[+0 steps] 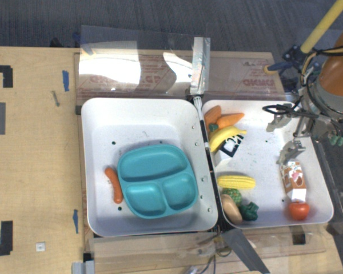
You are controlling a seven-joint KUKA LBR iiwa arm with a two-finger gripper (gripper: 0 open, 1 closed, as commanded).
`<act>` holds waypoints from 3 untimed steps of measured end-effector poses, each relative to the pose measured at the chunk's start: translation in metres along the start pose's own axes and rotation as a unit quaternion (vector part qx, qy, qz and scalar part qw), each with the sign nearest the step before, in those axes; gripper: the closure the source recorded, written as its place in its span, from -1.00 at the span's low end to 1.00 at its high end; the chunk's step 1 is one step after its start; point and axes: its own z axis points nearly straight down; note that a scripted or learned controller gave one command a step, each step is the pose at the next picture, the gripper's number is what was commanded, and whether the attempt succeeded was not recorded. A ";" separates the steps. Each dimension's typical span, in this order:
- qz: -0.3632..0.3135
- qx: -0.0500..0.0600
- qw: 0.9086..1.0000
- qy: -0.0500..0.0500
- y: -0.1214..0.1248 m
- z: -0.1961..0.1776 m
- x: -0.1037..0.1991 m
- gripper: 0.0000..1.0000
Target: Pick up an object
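Inspector: Where the gripper (290,150) hangs, are its fingers parted?
Clerk: Cannot tell. It sits over the right bin (263,204), just above the packet (293,180), not gripping it.

Arm (331,84) cut by right edge

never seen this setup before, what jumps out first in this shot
The teal divided tray fills the left bin, an orange sausage beside it. In the right bin, bright toy food crowds the left wall, and the gripper hangs above a packet near a tomato.
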 end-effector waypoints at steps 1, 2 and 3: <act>0.003 0.000 1.000 0.000 -0.038 0.137 -0.011 -1.00; -0.062 0.001 0.998 -0.003 -0.059 0.143 0.037 -1.00; -0.063 0.003 0.998 -0.010 -0.058 0.129 0.032 1.00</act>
